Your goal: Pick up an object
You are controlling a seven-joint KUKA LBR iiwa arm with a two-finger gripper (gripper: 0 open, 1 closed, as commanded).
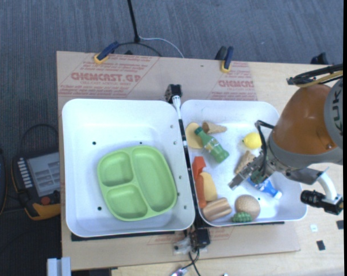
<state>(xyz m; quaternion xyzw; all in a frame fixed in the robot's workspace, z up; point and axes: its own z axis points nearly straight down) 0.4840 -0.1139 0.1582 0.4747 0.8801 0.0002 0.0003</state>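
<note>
Sitting at lower left of centre, the green divided tray (137, 182) fills the left bin (81, 125). Right of it, toy foods crowd the right bin (231, 111): green bottle (212, 145), yellow lemon (251, 141). The gripper (246, 173) hangs low among them; whether it grips anything I cannot tell, so nothing looks lifted yet.

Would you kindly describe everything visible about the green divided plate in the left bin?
The green divided plate is pale lime, looks like matte plastic, and has a rounded rectangular outline with three compartments: one long section on the right, two smaller ones on the left. It lies flat, right side up, slightly rotated, on the floor of the left bin, toward its front right. Nothing rests in it.
</note>
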